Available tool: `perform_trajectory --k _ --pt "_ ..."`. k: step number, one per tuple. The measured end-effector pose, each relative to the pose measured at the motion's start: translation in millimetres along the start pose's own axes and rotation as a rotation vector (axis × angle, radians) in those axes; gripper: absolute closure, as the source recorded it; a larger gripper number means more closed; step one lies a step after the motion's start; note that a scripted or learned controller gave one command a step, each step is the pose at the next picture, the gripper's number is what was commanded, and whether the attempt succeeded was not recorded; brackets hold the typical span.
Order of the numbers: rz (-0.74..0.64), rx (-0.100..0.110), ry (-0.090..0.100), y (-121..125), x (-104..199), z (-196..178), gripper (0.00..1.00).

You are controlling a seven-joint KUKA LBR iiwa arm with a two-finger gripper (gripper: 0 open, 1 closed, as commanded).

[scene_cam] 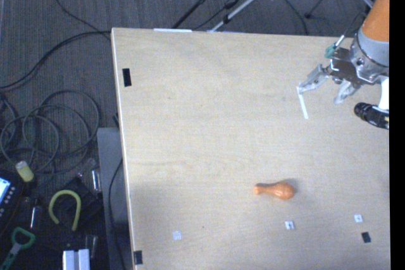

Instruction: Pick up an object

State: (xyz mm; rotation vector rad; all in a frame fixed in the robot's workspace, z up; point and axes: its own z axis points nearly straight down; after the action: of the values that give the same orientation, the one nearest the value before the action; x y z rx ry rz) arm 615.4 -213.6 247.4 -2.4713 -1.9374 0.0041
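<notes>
Orange object [274, 190], shaped like a small gourd or pear, is lying on the bare worktop [202, 123], nearer to the front edge and a little toward the right side. Its long axis is running almost parallel to the front edge, the thin neck pointing left and the round end right. The hand [324, 86] is hovering well apart from it, near the far right corner, with fingers spread and nothing between them. The picking is not yet started: approaching, closing and lifting are all remaining.
</notes>
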Motion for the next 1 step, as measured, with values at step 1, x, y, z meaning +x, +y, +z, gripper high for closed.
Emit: perform_trajectory --k 1 --pt "-0.055 -0.001 -0.004 52.0 11.0 6.2 0.00"
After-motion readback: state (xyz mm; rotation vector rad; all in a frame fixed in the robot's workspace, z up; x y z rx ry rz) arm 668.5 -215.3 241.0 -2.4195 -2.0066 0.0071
